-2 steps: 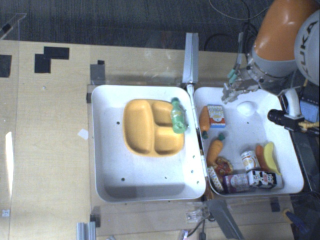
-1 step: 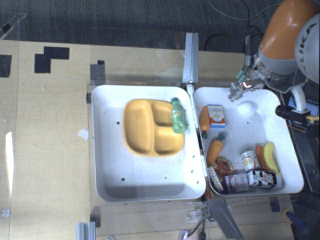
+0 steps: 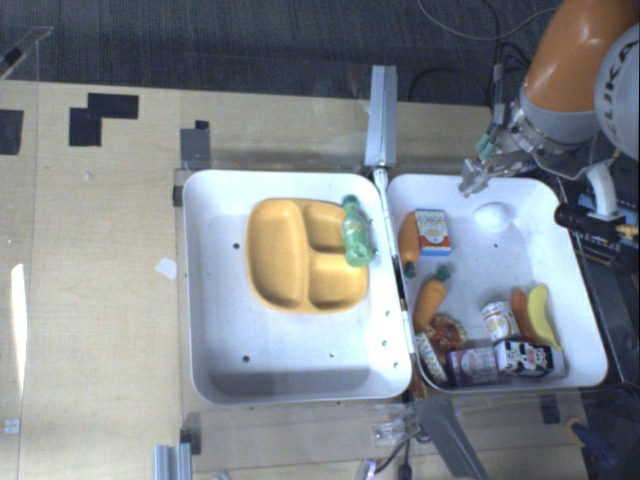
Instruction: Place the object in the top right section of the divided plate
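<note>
Metal fingers (nothing between them) hover above right bin.

Single fixed overhead camera, looking down at a slant on a wooden bench with two white bins.

The camera sits high and fairly far back, so both bins fit whole within the frame: the left bin lies near centre and the right bin toward 3 o'clock. The lens tilts toward 12 o'clock, where dark carpeted floor lies beyond the bench's far edge. The arm enters at about 2 o'clock. The bench's near edge is cut off at 6 o'clock.
</note>
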Controlling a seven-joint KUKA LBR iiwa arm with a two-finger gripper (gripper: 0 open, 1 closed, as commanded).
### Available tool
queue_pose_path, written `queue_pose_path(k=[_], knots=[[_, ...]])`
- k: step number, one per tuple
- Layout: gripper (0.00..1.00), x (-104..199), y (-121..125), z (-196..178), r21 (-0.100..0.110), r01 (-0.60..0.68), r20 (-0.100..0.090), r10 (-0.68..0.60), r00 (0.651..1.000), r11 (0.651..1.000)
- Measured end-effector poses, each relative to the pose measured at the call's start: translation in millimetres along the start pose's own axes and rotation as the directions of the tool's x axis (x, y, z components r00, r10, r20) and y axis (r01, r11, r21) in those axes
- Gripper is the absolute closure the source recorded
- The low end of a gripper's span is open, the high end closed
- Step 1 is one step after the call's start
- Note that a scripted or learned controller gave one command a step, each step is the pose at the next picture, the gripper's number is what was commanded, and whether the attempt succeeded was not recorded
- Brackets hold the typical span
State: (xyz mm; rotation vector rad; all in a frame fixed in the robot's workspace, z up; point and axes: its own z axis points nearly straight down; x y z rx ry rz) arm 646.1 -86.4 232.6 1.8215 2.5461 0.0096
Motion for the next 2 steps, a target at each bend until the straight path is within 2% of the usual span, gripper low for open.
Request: queue_pose_path(k=[1,2], knots=[[1.00,0.3,2.2,-12.4,-0.006,0.005,0.003,-0.005,1.000,1.000],[1.00,-22.7,-2.0,-13.6,0.006,-0.522,0.001,0.522,0.853,0.853]])
